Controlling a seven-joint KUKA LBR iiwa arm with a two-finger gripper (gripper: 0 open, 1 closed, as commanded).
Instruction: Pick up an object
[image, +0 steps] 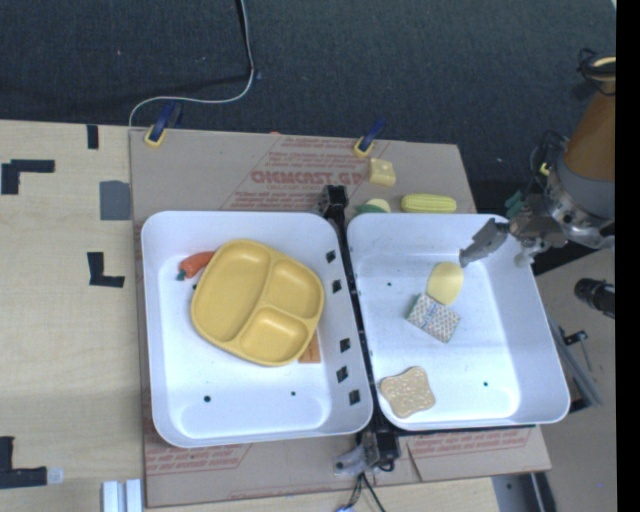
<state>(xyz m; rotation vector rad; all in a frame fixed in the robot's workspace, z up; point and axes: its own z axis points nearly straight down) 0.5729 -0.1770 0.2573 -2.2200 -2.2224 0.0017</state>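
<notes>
- Gripper (478, 246) hangs over the right bin's (530, 330) top right part; can't tell if it's apart or together. Nothing seen in it.
- Yellow lump (446, 283) lies just below-left of gripper, in right bin.
- Speckled grey block (434, 319) touches the lump; tan cookie (407, 391) near front.
- Left bin (165, 300): yellow tray (258, 301) w/ orange bits (196, 263) under it.
- Corn (428, 204) lies behind bins.
</notes>
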